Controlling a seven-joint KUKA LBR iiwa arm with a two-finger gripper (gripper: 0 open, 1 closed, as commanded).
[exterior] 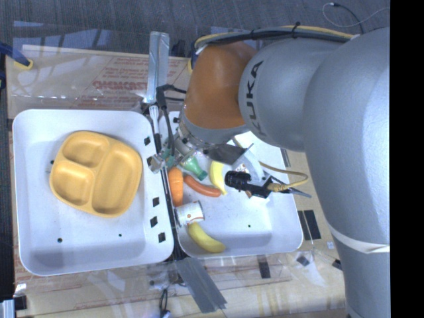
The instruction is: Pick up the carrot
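A yellow tray is seen in the left bin, well apart from the work. In the right bin, the carrot lies hard against the left wall, at about nine o'clock from the bin's middle. A red pepper lies just beside it at three o'clock, a white cup at five o'clock and a banana beyond that. The gripper is placed at the carrot's twelve o'clock, near its upper end; how far it is open cannot be told, and nothing is seen held. A miss is likely: the wall could block one side, or the pepper could be caught instead.
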